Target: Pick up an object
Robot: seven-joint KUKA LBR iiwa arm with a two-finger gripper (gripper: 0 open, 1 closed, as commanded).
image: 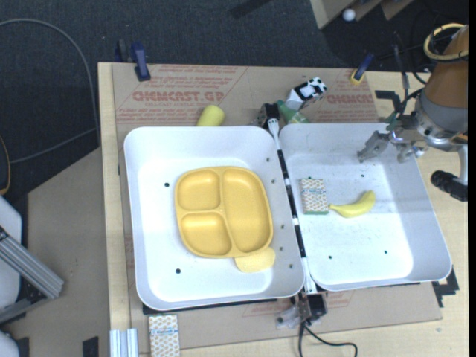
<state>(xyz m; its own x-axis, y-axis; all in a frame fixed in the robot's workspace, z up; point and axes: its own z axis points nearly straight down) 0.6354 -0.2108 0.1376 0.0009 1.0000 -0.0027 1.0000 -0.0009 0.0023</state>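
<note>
Dark carpet surrounds the cardboard-covered bench, on which we see two white bins side by side. In the right bin lies a yellow banana, near the middle, and just beside it on the left a small patterned packet — the two are almost touching. At the far right corner of this bin we see the gripper, well apart from the banana; we cannot tell its state. In the left bin rests a yellow divided plate, with a pale yellow piece at its near edge.

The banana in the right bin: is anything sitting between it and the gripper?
Nothing visible. The gripper hangs over the bin's far right corner, with bare white floor down to the banana.
</note>
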